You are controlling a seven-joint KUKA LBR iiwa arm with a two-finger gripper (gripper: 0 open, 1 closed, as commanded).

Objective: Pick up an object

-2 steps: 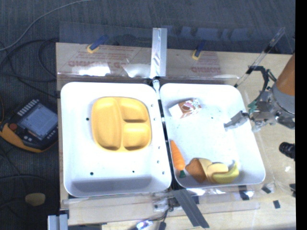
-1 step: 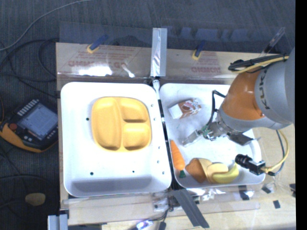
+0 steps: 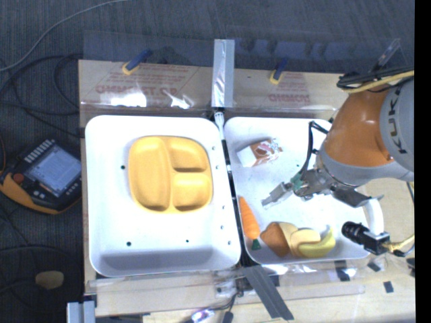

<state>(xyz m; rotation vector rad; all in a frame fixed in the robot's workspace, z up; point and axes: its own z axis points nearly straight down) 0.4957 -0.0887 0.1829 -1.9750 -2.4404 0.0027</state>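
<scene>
In the right bin point(image 3: 296, 130) lie a wrapped snack with a red and white packet point(image 3: 259, 152), an orange carrot point(image 3: 249, 219) along the left wall, a brown pear-like piece point(image 3: 275, 238) and a yellow banana point(image 3: 315, 243) at the front. My gripper point(image 3: 286, 192) hangs over the middle of this bin, pointing left, above bare floor between the snack and the fruit. Nothing shows between its fingers.
The left bin point(image 3: 108, 247) holds a yellow divided tray point(image 3: 170, 172). A black handheld pendant point(image 3: 42, 173) lies on the floor at the left. Clamps and a metal strip point(image 3: 223, 73) stand behind the bins. The arm's orange band point(image 3: 360, 136) overhangs the right bin's right side.
</scene>
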